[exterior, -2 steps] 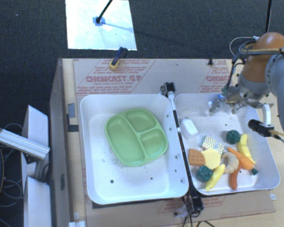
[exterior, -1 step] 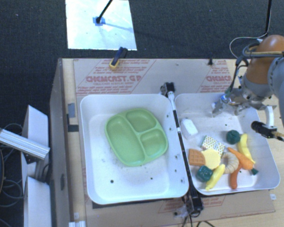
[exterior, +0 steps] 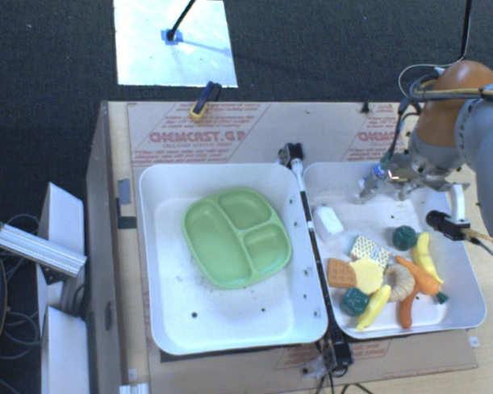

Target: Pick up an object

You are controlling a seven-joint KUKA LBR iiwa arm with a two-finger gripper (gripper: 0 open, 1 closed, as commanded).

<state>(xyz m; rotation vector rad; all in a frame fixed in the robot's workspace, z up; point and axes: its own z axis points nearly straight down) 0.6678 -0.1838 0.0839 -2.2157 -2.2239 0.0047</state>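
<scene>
I am reaching in over a tabletop (exterior: 228, 124) that is carrying two shallow white bins side by side. The left bin (exterior: 178, 316) is holding a green divided plate (exterior: 236, 237), lying flat near its middle. The right bin (exterior: 468, 301) is holding a heap of toy food toward its near corner, well apart from my tool: a white block (exterior: 328, 221) by the inner wall, a checkered square (exterior: 368, 248), a waffle-like orange square (exterior: 340, 273), a yellow piece (exterior: 367, 274), a dark green round piece (exterior: 404, 237), a yellow banana (exterior: 426, 256), an orange carrot (exterior: 420, 278), a beige ridged piece (exterior: 401, 285), a second yellow banana (exterior: 375, 306) and a teal piece (exterior: 354, 301). My arm (exterior: 461, 112) is hanging over the far right corner of that bin, and my tool (exterior: 389, 177) is sitting low above the bin's far floor. I cannot tell whether the tool is spread or pressed together; nothing is showing between its tips.
</scene>
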